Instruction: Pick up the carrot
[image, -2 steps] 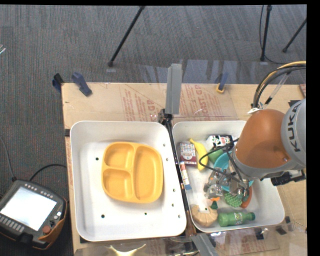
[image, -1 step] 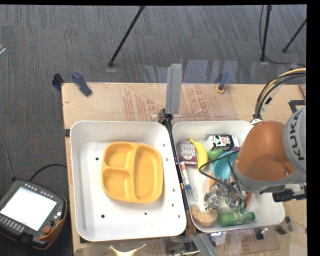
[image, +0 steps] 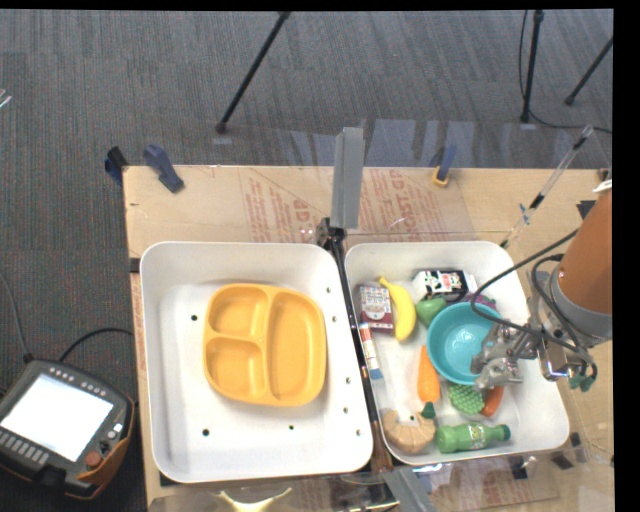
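The carrot (image: 428, 376) is a small orange cone with a green end. It lies in the right bin (image: 540, 400), just left of the teal bowl (image: 460, 342) and pointing toward the bin's front. My gripper (image: 497, 366) hangs low over the bowl's right rim, about a bowl's width to the right of the carrot. Nothing of the carrot is at the gripper.
Around the carrot lie a banana (image: 403, 308), a red packet (image: 373, 303), a marker (image: 371, 355), a bread piece (image: 409, 431), a green bottle (image: 472, 436) and a green textured item (image: 464, 398). A yellow divided plate (image: 266, 343) sits in the left bin (image: 170, 400).
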